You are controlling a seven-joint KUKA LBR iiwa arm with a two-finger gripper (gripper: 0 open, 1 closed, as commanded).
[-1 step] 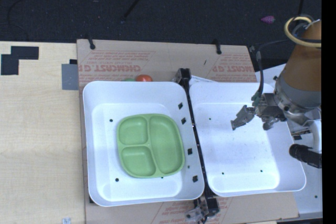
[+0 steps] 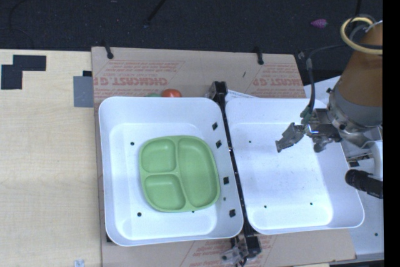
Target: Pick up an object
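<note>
A light green divided plate [image 2: 179,172] lies flat in the left bin [image 2: 119,134], near its middle. My gripper [image 2: 300,144] hangs over the right bin [image 2: 294,216], in its upper right part, well apart from the plate. Its fingers [image 2: 289,136] are spread open and nothing sits between them. The grey arm with its orange band [image 2: 365,72] comes in from the right edge.
A small red object [image 2: 171,94] and a bit of green [image 2: 153,95] lie on the cardboard just behind the left bin's far rim. A black divider with clips [image 2: 226,153] runs between the two bins. Cables loop near the wrist [image 2: 312,72].
</note>
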